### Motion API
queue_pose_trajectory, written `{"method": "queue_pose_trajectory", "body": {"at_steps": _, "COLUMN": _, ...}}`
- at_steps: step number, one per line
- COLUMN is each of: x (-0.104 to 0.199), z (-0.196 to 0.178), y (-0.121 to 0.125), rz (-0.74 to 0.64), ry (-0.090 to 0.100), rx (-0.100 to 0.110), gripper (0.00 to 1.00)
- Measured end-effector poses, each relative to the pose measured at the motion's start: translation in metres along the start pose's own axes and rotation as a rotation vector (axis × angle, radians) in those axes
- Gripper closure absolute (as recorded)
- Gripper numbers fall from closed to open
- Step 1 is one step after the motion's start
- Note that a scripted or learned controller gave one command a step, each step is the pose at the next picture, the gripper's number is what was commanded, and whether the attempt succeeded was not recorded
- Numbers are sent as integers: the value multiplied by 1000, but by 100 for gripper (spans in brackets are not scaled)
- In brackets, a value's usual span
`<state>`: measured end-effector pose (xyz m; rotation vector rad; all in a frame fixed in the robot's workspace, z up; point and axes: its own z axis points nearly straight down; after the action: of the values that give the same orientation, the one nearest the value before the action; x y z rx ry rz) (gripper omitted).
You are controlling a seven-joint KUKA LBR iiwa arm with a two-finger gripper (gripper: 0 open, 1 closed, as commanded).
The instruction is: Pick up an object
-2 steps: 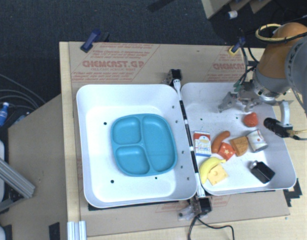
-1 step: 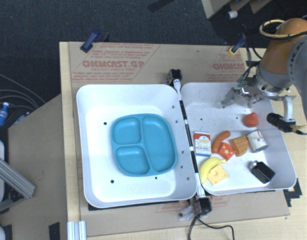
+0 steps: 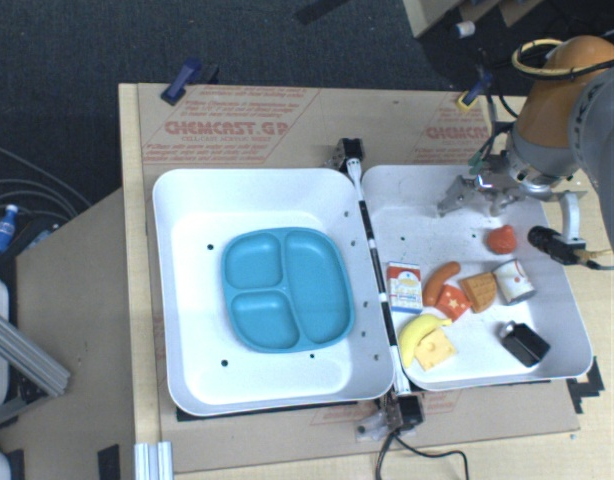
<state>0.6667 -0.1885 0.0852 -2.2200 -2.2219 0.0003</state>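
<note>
In the right bin, the small tomato lies just below the gripper, whose fingers look spread and hold nothing; it seems light, smooth, best pinched across the middle.

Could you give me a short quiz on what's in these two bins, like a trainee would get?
1. True or false: the blue plate lies in the left bin.
2. Which lies nearest the bench's front edge in the right bin? A) the tomato B) the banana C) the sausage
3. Fill in: the black block lies to the ____ of the banana as the camera sees it.

Key
1. True; the plate has three compartments.
2. B; the banana lies beside the cheese near the front wall.
3. Right.
The gripper hovers over the right bin's far end, above bare floor.
</note>
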Motion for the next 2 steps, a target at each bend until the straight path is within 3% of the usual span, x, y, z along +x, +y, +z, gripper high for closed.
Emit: {"method": "queue_pose_trajectory", "body": {"at_steps": 2, "x": -8, "z": 0, "y": 0, "rz": 1, "ry": -2, "rx": -2, "gripper": 0}}
